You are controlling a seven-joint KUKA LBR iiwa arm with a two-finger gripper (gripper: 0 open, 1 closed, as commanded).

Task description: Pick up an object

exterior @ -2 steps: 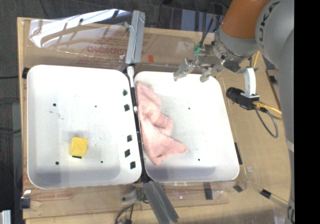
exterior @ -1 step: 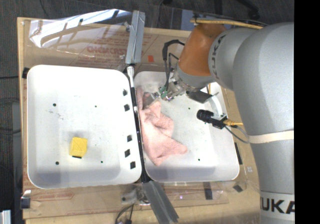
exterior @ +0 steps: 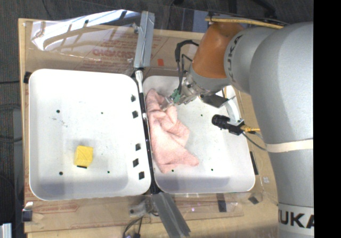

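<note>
A wooden bench (exterior: pixel 80 40) spans the frame. Two shallow white bins rest on it side by side: the left bin (exterior: pixel 80 88) at centre left, the right bin (exterior: pixel 234 170) at centre right, their inner edges touching.

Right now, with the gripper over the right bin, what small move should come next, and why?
Probably a short descent onto the pink cloth. The gripper sits at the cloth's upper edge in the right bin, and nothing shows between its fingers. The yellow block lies far off in the left bin.
</note>
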